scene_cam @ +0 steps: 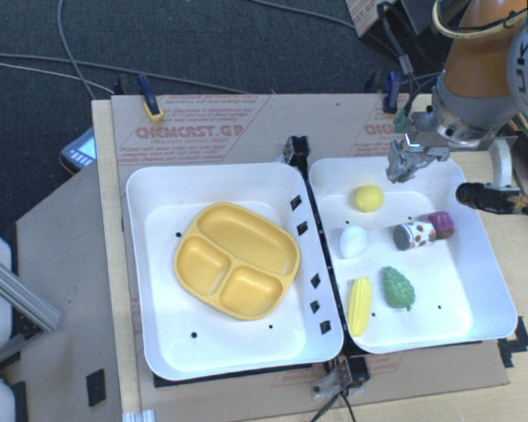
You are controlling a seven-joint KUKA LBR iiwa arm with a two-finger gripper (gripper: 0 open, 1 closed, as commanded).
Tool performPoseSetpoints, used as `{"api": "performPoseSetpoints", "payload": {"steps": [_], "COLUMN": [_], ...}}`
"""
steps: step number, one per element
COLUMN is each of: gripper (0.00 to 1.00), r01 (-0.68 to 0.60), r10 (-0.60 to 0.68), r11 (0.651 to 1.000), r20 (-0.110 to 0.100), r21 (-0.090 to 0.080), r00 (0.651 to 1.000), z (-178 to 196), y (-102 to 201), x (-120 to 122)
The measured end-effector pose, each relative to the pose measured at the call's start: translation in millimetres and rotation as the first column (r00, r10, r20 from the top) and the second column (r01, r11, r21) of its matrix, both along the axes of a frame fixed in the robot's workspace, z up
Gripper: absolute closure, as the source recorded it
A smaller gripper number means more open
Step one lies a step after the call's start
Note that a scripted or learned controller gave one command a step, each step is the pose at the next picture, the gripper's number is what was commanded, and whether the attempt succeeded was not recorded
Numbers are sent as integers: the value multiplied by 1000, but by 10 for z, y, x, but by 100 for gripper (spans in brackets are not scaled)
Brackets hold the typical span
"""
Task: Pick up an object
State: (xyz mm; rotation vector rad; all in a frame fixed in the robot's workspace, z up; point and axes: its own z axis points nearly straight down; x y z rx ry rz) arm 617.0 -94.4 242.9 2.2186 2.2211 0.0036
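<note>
From where I stand, the grey arm with its orange band (pixel 490 13) comes in over the far right corner of the counter (pixel 197 121), and its gripper (pixel 406 169) hangs just above the back edge of the right-hand shallow white bin (pixel 487 264). Nothing sits between its fingers; how wide they are parted I cannot tell from this angle.

Below and a little left of the gripper lies a small round yellow ball-like fruit (pixel 367 198), the nearest thing to it but apart from it. Nearer the middle of that bin rests a white egg-shaped object (pixel 352 241), and to its right a small cylindrical can with a purple end (pixel 423 231), lying on its side. Toward the front are a yellow plastic ear of corn (pixel 360 305) and, just beside it, a green bumpy bunch of toy grapes (pixel 398 288).

The left-hand white bin (pixel 153 282) holds a yellow three-compartment plastic plate (pixel 237 260), lying flat.
</note>
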Motion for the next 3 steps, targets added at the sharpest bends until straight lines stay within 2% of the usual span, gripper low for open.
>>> {"api": "performPoseSetpoints", "payload": {"steps": [2, 3], "gripper": [100, 100], "r01": [-4, -5], "r10": [4, 5], "r11": [1000, 1000], "r20": [-5, -8], "r21": [2, 3], "r00": [1000, 1000], "z": [54, -88], "y": [933, 1529], "x": [-74, -166]}}
